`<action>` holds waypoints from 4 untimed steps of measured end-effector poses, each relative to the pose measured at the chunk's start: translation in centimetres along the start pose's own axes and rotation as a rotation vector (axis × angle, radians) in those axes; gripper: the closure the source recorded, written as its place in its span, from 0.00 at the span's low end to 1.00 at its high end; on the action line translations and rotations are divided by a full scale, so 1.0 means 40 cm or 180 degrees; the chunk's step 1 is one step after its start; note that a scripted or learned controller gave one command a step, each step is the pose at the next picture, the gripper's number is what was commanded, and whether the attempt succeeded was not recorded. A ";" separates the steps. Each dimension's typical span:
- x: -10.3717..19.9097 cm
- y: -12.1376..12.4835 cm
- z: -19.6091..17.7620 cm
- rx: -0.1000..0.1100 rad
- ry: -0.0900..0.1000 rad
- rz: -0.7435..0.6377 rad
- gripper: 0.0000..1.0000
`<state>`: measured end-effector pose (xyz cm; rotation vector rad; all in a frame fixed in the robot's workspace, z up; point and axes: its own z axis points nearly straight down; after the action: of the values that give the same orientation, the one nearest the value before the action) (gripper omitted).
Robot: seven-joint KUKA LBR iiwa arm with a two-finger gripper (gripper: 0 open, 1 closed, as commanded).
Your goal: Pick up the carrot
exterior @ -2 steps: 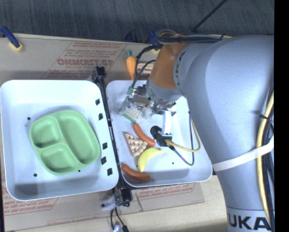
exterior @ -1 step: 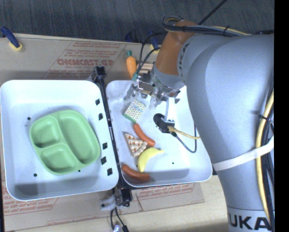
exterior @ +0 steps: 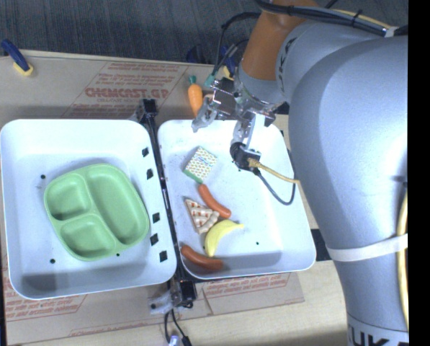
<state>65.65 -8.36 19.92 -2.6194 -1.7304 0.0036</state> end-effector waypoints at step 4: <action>-0.184 0.069 -0.281 0.0001 0.0000 0.1643 0.00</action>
<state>65.34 -16.20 31.16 -2.9745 -1.0048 0.0047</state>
